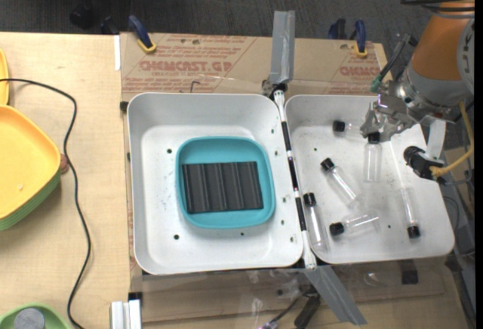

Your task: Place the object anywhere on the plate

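Note:
A teal rectangular plate [224, 182] with a dark ridged centre lies in the left bin [151, 169]. Several clear tubes with black caps lie scattered in the right bin [317, 116]. One tube [372, 160] lies with its black cap pointing toward the bin's back, directly under my gripper [376, 128], which hangs over the upper right part of that bin. Whether the gripper touches this tube's cap I cannot make out. Another tube [340, 181] lies slantwise near the bin's middle, and a third [408, 210] lies by the right wall.
More tubes lie near the right bin's front [356, 224] and along its left wall [311, 220]. A loose black cap [339, 125] sits at the back. A metal divider [282, 48] rises between the bins. Yellow dishes [23, 169] and a black cable [75, 192] are on the wooden table at left.

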You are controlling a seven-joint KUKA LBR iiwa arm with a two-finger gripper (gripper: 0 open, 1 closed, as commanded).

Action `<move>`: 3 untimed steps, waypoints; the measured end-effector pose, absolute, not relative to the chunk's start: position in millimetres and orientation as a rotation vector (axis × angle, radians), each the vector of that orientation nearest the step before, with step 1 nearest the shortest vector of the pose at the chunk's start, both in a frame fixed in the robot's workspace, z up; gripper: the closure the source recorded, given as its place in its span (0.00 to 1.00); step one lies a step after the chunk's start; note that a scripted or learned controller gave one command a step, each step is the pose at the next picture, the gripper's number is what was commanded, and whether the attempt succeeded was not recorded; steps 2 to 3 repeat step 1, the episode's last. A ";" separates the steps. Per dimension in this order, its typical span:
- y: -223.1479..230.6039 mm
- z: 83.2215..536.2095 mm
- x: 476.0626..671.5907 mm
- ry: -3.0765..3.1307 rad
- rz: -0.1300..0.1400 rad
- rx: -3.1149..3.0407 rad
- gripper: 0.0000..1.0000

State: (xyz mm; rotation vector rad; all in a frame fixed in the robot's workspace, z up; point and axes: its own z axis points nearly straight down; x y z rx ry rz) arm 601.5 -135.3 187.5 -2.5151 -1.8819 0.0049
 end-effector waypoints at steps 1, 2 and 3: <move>-135.3 187.5 601.5 -1.882 0.005 -2.515 0.00; -135.3 187.5 601.5 -1.882 0.005 -2.515 0.00; -135.3 187.5 601.5 -1.882 0.005 -2.515 0.00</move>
